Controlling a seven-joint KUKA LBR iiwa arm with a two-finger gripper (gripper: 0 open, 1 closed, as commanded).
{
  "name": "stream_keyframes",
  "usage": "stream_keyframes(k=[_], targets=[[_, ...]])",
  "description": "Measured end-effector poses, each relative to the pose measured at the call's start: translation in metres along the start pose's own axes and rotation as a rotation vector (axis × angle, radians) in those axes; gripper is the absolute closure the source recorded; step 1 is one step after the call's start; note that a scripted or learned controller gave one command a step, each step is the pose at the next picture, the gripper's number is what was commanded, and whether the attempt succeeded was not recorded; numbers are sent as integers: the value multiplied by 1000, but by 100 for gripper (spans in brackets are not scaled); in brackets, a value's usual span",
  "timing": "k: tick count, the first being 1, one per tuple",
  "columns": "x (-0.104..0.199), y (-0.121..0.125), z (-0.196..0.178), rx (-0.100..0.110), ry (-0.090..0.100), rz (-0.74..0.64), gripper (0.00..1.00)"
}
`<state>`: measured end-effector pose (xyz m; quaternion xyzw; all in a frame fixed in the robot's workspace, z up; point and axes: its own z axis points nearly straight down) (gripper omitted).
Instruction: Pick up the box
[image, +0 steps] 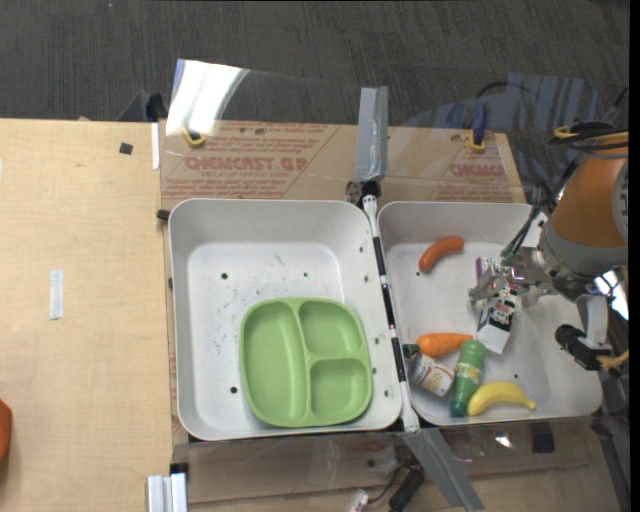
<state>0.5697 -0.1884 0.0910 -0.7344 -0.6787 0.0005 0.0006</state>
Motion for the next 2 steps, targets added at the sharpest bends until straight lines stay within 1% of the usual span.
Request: stream_keyframes(k=[1, 2], targets=[[0, 0, 0, 0, 0, 0, 0], [19, 50, 0, -1, -1, 24, 0]])
